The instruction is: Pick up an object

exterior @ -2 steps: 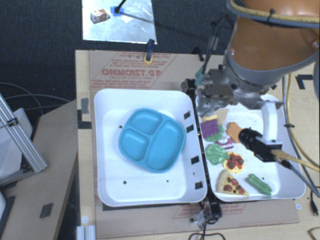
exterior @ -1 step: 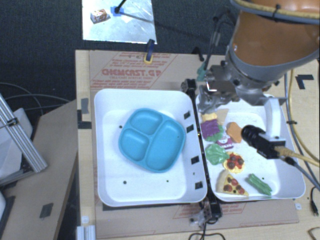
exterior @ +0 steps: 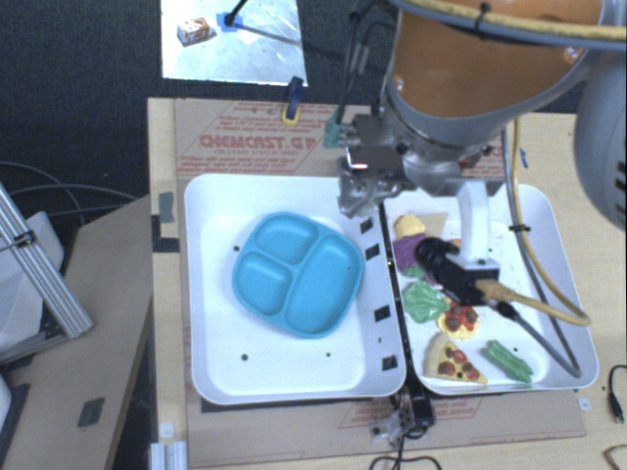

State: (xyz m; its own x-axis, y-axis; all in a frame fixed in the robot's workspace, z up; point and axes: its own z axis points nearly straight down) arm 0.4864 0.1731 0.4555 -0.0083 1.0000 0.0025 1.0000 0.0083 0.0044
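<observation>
My gripper [exterior: 361,200] hangs low over the far end of the divider between the two white bins, with the big orange-and-grey wrist above it. The left bin [exterior: 201,292] holds a blue divided plate [exterior: 299,272], just left of and nearer than the gripper. In the right bin [exterior: 566,262] lie small toy foods: a yellow-and-purple piece [exterior: 409,227], a green leafy piece [exterior: 423,302], a red-dotted piece [exterior: 458,319], a pizza slice [exterior: 453,358] and a green pod [exterior: 509,358]. Nothing shows between the gripper's tips.
Both bins rest on a cardboard sheet [exterior: 245,140]. A shiny square panel [exterior: 235,23] lies beyond it, and a blue-and-yellow clamp [exterior: 292,102] stands at the cardboard's far edge. An aluminium frame [exterior: 39,272] stands at the left. A yellow cable [exterior: 544,306] crosses the right bin.
</observation>
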